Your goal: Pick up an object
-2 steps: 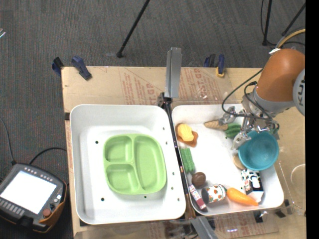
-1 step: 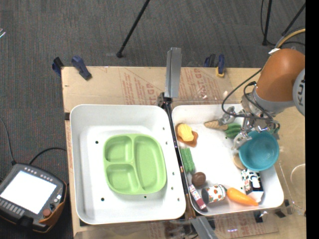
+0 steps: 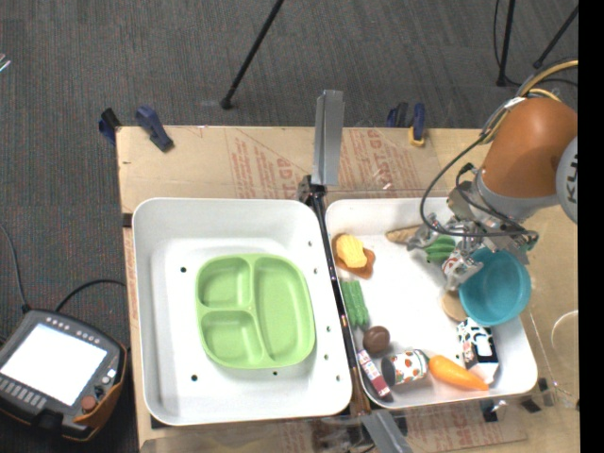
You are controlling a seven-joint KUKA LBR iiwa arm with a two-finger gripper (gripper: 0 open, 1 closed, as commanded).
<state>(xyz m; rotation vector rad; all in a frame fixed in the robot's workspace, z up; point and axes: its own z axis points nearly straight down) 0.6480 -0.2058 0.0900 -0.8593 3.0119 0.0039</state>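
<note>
- Blue cup (image 3: 494, 289) sits tipped at the right side of the right bin (image 3: 415, 291), right by my gripper (image 3: 464, 253).
- Can't tell if I've got hold of anything.
- Near it: green toy (image 3: 438, 248), orange carrot (image 3: 457, 373), small can (image 3: 407, 367), brown ball (image 3: 377, 338).
- Yellow corn (image 3: 350, 250) & green pod (image 3: 355, 301) lie at the bin's left side.
- Left bin (image 3: 160, 253) has a green tray (image 3: 255, 310).

Two white bins: one at frame left (image 3: 151, 253), one at right (image 3: 401, 305). One green divided plate (image 3: 255, 310), one teal cup (image 3: 495, 291), one carrot (image 3: 458, 373), one can (image 3: 408, 366).
</note>
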